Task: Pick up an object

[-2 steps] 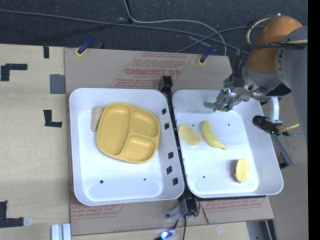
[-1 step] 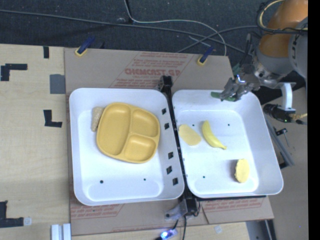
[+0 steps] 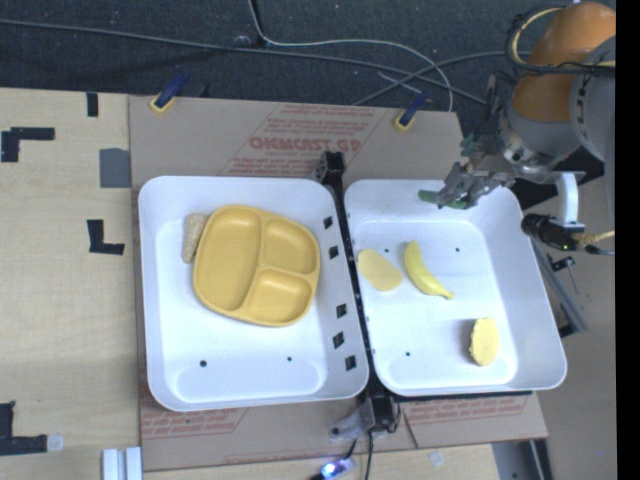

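Right bin (image 3: pixel 500 368) as landmark. Left of it, touching: left bin (image 3: pixel 170 368), w/ yellow tray (image 3: pixel 256 265) and a tan bit (image 3: pixel 192 237) at tray's left edge.

In right bin, three yellow objs: banana (image 3: pixel 426 271) near centre; flat piece (image 3: pixel 379 270) just left of banana, apart from it; small lump (image 3: pixel 484 341) toward bin's front right corner.

Arm (image 3: pixel 560 78) in from right. Gripper (image 3: pixel 455 194) hovers over bin's back edge, well behind banana. Nothing seen betw. fingers; open or closed, can't tell.

Step, as judged: approach, no pick yet. Banana looks best target: raised, narrow, clear room both sides. Align fingers across its short axis, drop onto mid-body. Flat piece prob. too low to pinch. Lump is near wall, so fingers may clip it.
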Tool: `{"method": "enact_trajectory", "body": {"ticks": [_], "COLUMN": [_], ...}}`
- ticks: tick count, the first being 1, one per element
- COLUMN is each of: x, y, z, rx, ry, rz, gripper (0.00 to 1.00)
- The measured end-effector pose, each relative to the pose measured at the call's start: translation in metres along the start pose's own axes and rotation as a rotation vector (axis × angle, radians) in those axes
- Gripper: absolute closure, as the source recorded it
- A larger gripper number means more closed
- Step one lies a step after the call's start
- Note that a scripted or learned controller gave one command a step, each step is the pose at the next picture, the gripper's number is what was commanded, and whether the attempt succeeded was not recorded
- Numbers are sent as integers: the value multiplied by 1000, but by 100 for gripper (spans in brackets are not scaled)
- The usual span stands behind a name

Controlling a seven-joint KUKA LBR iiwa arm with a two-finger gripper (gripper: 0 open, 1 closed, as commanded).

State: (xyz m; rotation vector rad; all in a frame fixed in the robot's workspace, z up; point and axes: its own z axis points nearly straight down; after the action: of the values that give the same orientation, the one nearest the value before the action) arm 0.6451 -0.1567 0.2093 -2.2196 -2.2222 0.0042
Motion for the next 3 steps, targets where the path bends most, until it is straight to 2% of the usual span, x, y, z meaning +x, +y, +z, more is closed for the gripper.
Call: {"method": "enact_trajectory", "body": {"ticks": [1, 3], "x": [60, 153], "y": [1, 2], "z": [7, -11], "rx": [-1, -2], "ry": [2, 2], "rz": [-4, -4], "gripper": [100, 100]}}
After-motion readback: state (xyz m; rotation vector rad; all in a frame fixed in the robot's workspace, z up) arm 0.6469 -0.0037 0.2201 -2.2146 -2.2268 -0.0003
